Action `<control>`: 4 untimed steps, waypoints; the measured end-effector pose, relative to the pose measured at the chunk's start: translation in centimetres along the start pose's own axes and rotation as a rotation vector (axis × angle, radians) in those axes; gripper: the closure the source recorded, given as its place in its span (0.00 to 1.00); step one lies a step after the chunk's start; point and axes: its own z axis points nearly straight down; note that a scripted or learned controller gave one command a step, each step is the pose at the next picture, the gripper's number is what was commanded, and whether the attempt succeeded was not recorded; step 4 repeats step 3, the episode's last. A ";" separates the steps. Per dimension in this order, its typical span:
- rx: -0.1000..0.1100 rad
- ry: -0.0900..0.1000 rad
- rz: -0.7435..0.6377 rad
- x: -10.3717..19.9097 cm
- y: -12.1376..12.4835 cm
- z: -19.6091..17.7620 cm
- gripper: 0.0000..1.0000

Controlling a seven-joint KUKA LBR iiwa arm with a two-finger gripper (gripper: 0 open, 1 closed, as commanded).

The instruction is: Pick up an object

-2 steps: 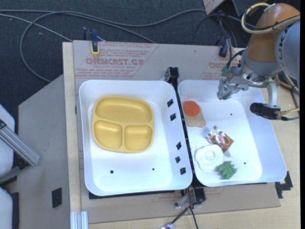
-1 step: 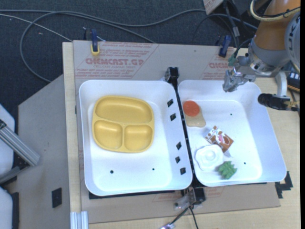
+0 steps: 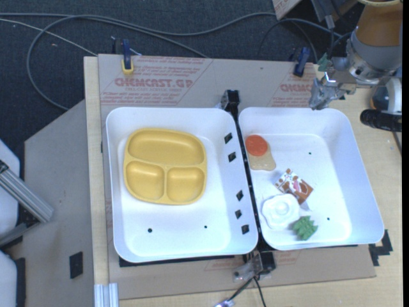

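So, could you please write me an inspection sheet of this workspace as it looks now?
Surface: wooden board bearing left bin and right bin, side by side.
Job's things: in the right bin, orange-topped piece, red-and-white packet, white round item, green toy.
Clutter: yellow divided plate in the left bin.
Grippers: claw above the right bin's far edge, holding nothing visible.
Cables: black cables on the floor beyond the board.
Surroundings: dark carpet; blue clamps on the board's far edge.

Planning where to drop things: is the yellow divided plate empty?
Empty: all three compartments of the yellow plate show bare yellow.
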 end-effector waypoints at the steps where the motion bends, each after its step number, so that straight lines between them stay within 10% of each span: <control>1: 0.009 0.004 -0.004 5.8 0.9 1.1 1.00; 3: 0.009 0.004 -0.005 17.3 0.3 0.5 1.00; 4: 0.009 0.004 -0.005 17.3 0.3 0.5 1.00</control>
